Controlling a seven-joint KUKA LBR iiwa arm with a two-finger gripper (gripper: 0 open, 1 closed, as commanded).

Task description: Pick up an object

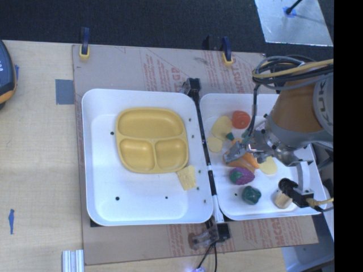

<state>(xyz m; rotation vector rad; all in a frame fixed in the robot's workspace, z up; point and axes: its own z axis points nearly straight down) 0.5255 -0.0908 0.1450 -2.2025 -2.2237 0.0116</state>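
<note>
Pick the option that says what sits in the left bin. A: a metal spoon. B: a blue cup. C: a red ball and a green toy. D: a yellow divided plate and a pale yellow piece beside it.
D: the yellow divided plate lies in the left bin, with a pale yellow piece at its lower right corner.

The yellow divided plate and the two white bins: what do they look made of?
Yellow divided plate: likely moulded plastic, matte with a soft sheen, rounded compartment walls. Left bin and right bin: probably smooth white plastic, going by the rounded corners and raised rims, though coated metal can't be excluded.
</note>
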